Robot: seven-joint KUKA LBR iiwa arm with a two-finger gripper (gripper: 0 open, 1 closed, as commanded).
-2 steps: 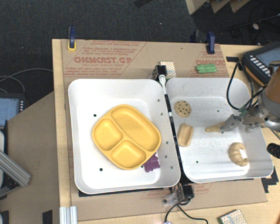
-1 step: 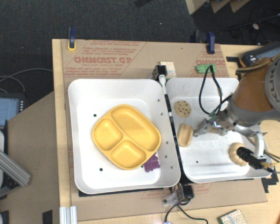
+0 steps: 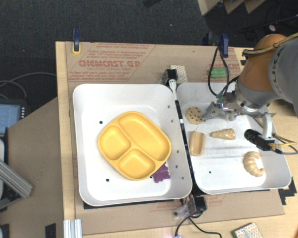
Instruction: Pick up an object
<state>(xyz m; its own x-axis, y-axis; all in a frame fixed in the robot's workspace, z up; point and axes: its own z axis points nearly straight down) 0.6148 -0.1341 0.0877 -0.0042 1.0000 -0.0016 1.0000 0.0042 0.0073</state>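
Gripper (image 3: 219,108) of mine, state unreadable, hovers beside cookie (image 3: 193,115); a poor descent could nudge it away.

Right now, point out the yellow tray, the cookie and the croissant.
yellow tray (image 3: 134,145): camera view, middle where its dividers meet.
cookie (image 3: 193,115): camera view, centre of its top.
croissant (image 3: 254,163): camera view, middle of its curve.

Two white bins sit side by side: left bin (image 3: 84,148), right bin (image 3: 228,180). The left bin contains one yellow divided plate (image 3: 134,145) and one purple piece (image 3: 161,173). The right bin contains one cookie (image 3: 193,115), one bread roll (image 3: 196,143), one cone-shaped pastry (image 3: 223,134) and one croissant (image 3: 254,163).
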